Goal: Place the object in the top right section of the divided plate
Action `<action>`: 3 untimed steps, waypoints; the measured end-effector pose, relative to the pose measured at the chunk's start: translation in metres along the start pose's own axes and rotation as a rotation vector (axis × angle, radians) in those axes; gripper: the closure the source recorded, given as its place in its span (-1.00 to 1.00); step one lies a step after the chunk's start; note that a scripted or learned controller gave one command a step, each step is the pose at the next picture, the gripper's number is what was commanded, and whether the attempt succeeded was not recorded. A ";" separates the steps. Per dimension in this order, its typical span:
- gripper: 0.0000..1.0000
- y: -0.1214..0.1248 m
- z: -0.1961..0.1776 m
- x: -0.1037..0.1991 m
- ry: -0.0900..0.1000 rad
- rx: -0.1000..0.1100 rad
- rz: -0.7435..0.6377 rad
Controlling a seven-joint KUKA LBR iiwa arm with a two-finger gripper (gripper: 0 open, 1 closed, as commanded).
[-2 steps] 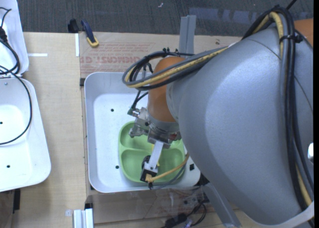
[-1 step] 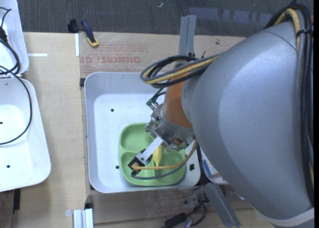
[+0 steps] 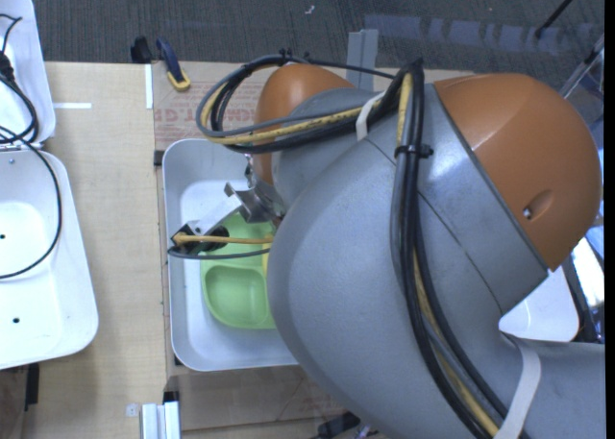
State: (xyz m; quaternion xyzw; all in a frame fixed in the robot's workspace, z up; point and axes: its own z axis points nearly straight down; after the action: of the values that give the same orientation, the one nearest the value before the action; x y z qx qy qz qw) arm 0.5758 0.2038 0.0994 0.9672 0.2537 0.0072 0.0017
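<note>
A white bin (image 3: 38, 331) lies at the left of the frame, a black cable (image 3: 29, 120) looping over it. A blue-handled tool (image 3: 171, 62) rests on the wooden bench (image 3: 106, 120) near the top.

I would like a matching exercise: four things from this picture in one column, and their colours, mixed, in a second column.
Things:
1. divided plate
2. bin holding the plate
3. arm's round joint cap
4. clamp handle at the bench's far edge

Colours:
A. white
B. blue
C. green
D. orange

Pairs: 1-C, 2-A, 3-D, 4-B
</note>
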 end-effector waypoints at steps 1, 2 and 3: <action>1.00 0.001 -0.008 -0.001 -0.004 0.002 -0.001; 1.00 0.022 -0.003 -0.070 0.008 0.002 -0.164; 1.00 0.056 -0.092 -0.135 -0.019 0.006 0.114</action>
State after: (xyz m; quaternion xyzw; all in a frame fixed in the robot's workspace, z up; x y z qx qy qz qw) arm 0.4844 0.0885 0.1906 0.9802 0.1982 -0.0025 0.0007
